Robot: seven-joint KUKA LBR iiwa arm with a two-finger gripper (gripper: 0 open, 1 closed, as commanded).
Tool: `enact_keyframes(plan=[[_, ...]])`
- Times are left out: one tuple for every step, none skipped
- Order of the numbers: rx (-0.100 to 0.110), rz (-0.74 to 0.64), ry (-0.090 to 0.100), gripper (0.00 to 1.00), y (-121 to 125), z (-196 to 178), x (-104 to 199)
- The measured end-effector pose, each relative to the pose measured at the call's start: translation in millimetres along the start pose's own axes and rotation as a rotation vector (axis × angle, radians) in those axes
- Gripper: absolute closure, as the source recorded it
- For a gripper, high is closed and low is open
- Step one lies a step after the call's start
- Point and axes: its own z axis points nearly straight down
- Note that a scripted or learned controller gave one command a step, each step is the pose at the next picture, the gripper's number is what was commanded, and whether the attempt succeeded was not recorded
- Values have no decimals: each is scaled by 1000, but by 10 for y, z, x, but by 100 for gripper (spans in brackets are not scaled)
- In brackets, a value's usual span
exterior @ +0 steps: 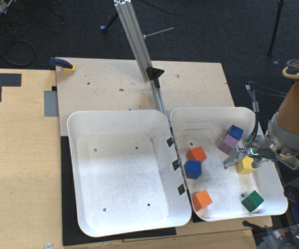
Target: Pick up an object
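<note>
While the yellow cube [246, 165] is sitting at the right bin's [212, 116] right side, the gripper [241, 158] is hovering right over it, fingers spread apart and straddling it, nothing clamped yet. I'd call this the grasp step: next comes closing squarely, then lifting. Purple cube [228, 143] is crowding just left.

We see the arm [295, 113] cut off by the right edge beside the right bin [212, 113], while the gripper [241, 157] hides part of the yellow cube [246, 166], its grip too small to tell.
</note>
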Motion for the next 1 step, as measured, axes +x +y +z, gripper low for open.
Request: enact_keyframes(plan=[[-4,4,-1,0,5,-16,-13]])
